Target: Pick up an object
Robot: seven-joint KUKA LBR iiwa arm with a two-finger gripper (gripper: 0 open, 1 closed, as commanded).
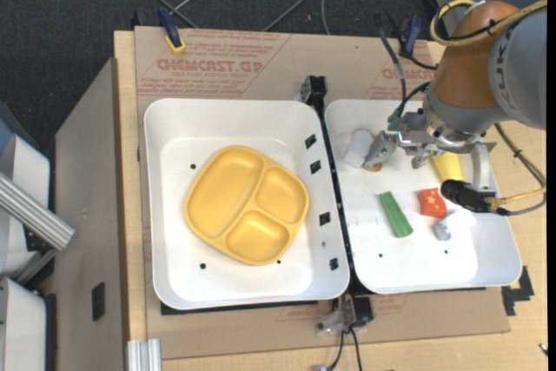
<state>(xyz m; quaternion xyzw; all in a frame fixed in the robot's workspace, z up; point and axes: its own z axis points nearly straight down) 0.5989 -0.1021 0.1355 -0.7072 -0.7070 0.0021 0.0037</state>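
Claw [408,148] state I honestly can't tell from up here; green plastic stick [394,214] lies just below it, small red block [432,202] nearby.

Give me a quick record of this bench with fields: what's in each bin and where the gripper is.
left bin: yellow plastic divided plate
right bin: green rectangular block, red-orange small object, yellow object partly under the arm, small grey piece
gripper: over the right bin's upper left
holding: nothing visible between fingers
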